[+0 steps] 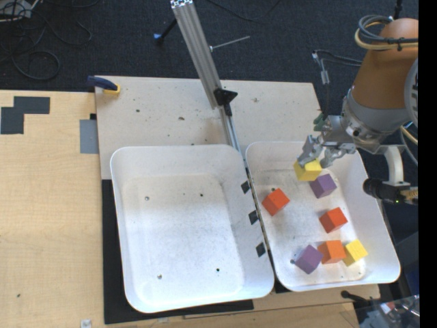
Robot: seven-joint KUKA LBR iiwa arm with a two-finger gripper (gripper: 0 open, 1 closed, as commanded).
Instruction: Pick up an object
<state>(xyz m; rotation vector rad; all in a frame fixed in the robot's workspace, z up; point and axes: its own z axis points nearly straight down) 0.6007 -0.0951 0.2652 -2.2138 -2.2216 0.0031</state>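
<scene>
My gripper (315,161) hangs over the far part of the right bin (382,214), and a yellow block (307,171) sits between its fingertips. Just right of that block, a purple block (323,184) lies on the bin floor. Further blocks lie in the same bin: an orange-red one (275,201) near the left wall, a red one (333,219) in the middle, and a purple (308,258), an orange (332,251) and a yellow one (356,251) clustered at the near end.
The left bin (130,183) stands beside the right one, joined by black clips (252,217). A slanted aluminium post (201,53) rises behind the bins. The arm's orange band (386,67) looms at the right.
</scene>
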